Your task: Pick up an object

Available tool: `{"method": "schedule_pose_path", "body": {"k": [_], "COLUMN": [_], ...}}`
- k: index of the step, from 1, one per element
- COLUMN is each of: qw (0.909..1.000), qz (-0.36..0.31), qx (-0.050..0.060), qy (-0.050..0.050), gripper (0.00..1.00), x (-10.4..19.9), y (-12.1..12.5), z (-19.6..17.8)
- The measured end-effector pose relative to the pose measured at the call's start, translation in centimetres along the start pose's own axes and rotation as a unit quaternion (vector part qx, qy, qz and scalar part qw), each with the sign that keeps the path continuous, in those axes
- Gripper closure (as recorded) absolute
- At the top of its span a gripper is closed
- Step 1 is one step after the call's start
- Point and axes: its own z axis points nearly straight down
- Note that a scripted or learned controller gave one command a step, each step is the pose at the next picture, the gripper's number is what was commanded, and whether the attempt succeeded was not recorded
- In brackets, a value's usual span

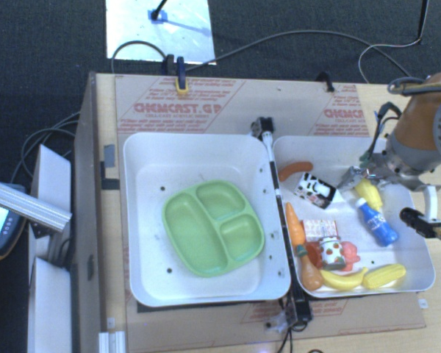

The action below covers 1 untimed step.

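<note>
Right bin (pixel 426 271): toy sausage (pixel 295 169), black-and-white cow figure (pixel 315 190), carrot (pixel 295 226), banana (pixel 342 279), corn cob (pixel 384 274), blue bottle (pixel 376 223), yellow bottle (pixel 367 193). Left bin (pixel 143 197): green divided plate (pixel 213 228). Gripper (pixel 360 173) hangs at the right bin's far edge, just above the yellow bottle; its opening and any hold cannot be made out.

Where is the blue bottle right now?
The blue bottle lies in the right bin, toward its right side, just below a yellow toy.
</note>
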Motion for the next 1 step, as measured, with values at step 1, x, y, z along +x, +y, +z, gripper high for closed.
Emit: {"method": "schedule_pose_path", "body": {"k": [1], "qw": [1.0], "qz": [-0.001], "qx": [-0.002], "qy": [0.0], "gripper": [1.0], "x": [-0.01], "y": [0.12], "z": [-1.13]}}
